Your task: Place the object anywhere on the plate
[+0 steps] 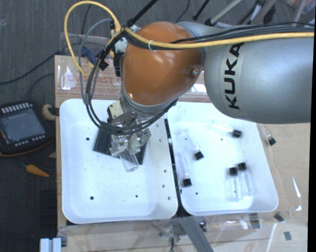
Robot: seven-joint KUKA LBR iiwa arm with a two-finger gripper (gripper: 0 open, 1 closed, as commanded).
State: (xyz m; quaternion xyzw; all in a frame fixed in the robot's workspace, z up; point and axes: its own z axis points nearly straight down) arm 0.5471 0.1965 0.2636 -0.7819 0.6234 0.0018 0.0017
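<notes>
Bench holds two shallow white bins side by side: left bin (83,198), right bin (259,201). Gripper (128,150) is down inside the left bin, just right of a dark flat piece (103,141) that could be the plate; it's half hidden by the wrist, so that's a guess. Something clear and glassy sits at the fingertips, possibly a vial, but too blurred to say it's gripped. Can't tell whether the jaws are wide or closed; the orange band (155,61) and wrist cover most of it. Right bin has several clear vials with black caps (238,180) scattered about, well apart from the gripper. Judgement: placement is near its end or mid-release, not confirmed. Left to do: verify the object rests on the plate, then retreat.
</notes>
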